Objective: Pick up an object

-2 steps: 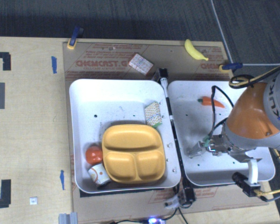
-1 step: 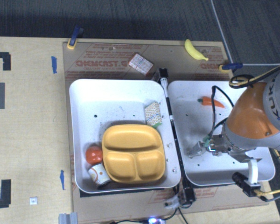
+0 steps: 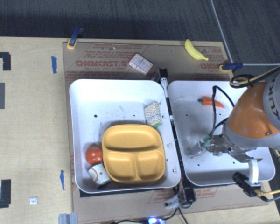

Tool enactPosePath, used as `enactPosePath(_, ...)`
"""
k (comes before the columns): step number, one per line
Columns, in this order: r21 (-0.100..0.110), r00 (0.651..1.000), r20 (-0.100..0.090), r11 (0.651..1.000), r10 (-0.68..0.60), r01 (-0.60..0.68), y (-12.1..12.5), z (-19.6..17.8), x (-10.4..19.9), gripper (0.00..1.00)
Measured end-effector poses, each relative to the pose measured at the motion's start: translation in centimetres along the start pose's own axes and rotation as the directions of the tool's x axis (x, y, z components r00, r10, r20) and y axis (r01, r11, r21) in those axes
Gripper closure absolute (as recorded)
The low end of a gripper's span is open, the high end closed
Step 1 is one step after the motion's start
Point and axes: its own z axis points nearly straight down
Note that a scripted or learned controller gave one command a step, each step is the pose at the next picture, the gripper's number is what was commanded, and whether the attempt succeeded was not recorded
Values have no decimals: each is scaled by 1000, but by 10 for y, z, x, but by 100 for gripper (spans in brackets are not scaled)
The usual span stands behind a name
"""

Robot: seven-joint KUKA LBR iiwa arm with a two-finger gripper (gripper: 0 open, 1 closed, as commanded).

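My gripper [image 3: 194,150] is low over the floor of the right bin [image 3: 266,171], near its left-middle, with the grey arm and its orange band [image 3: 252,113] coming in from the right. Nothing shows at the gripper's tip. A small orange carrot [image 3: 211,101] lies near the back of that bin, well apart from the gripper. In the left bin [image 3: 84,101] sit a large yellow divided plate [image 3: 132,153], a red ball [image 3: 94,154], a white and orange cup [image 3: 99,173] on its side, and a patterned packet [image 3: 153,113].
A yellow banana [image 3: 195,50] and a patterned block [image 3: 140,63] lie on the cardboard behind the bins. Blue clamps [image 3: 74,35] hold the cardboard's corners. Black cables [image 3: 221,99] loop from the arm over the right bin.
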Motion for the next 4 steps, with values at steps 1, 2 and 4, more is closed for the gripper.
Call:
enactPosePath(1,0,1000,1,1000,1,-1,0,0,5,0)
enactPosePath(2,0,1000,1,1000,1,-1,0,0,5,0)
enactPosePath(4,0,1000,1,1000,1,-1,0,0,6,0)
